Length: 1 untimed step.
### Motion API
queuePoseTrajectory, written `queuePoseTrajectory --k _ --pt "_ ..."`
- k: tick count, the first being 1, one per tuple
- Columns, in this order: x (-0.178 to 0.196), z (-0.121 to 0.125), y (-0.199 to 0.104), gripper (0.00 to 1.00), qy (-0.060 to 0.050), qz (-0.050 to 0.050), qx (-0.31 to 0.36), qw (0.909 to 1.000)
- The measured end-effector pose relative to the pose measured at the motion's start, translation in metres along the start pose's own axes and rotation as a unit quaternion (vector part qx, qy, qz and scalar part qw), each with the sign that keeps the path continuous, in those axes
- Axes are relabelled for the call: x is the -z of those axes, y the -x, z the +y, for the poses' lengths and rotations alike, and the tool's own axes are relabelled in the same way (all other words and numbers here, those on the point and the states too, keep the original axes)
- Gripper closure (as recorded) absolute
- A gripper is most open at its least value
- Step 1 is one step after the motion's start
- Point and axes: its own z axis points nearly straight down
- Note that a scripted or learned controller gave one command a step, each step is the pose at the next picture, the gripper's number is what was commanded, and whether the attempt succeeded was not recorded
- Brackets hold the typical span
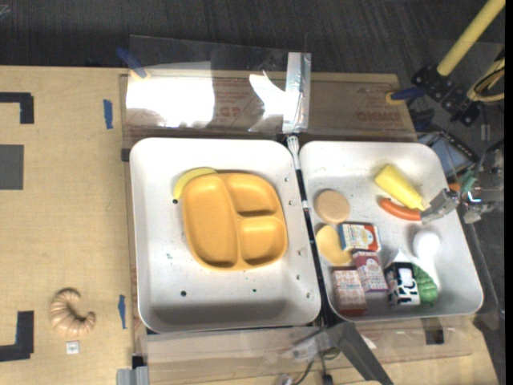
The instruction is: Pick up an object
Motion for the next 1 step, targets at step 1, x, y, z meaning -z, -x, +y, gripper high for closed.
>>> queuePoseTrajectory --k 1 --pt "0.042 0.0096 -0.0304 0.0 0.003 -0.001 0.013 0.9999"
